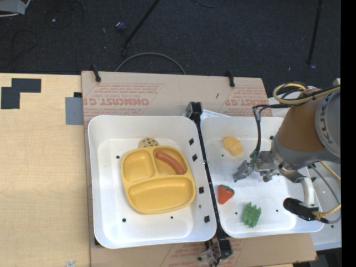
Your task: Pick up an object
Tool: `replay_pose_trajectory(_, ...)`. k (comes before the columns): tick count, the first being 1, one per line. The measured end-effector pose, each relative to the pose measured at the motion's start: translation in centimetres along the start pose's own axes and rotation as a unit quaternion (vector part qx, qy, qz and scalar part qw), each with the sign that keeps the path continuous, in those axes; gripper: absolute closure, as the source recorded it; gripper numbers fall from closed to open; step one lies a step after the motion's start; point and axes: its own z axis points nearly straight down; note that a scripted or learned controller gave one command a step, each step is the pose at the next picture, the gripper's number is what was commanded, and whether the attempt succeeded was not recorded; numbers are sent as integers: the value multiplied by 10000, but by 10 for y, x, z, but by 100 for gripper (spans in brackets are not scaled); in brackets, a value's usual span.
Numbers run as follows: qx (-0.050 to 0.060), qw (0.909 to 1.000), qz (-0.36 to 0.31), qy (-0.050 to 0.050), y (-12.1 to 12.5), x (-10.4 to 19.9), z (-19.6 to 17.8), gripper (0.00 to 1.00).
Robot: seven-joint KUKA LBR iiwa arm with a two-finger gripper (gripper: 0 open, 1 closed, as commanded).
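Risk: the gripper [243, 173] hangs over the middle of the right bin [289, 227] with three small toys spread around it and none directly beneath, so a straight descent from here would probably close on bare bin floor.
Cause: no candidate sits between the jaws; each lies off to one side, and the program may not correct for that.
Second risk: the strawberry [225, 193] lies close to the divider wall between the bins, so a finger coming down on that side could strike the wall or nudge the toy away.
Jaws: they look parted, with nothing between them, though the fingers are small and dark at this angle, so that is my best reading.
Strawberry: red with a green top, rounded, below and just left of the jaws; nearest candidate.
Corn piece [233, 145]: yellow, lumpy, above and slightly left of the jaws, apart from them.
Green toy [251, 214]: leafy, ridged, below the jaws, further off than the strawberry.
Left bin [105, 204]: holds a yellow divided tray [158, 192] with a sausage [170, 161] in one compartment and a cookie [148, 142] just beyond its rim, all well left of the jaws.
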Motion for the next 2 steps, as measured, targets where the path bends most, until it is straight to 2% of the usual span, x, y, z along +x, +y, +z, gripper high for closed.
replay_pose_trajectory(1,-12,10000,18,-6,1,-2,-13,100)
replay_pose_trajectory(2,-47,10000,-5,-15,1,-2,-55,100)
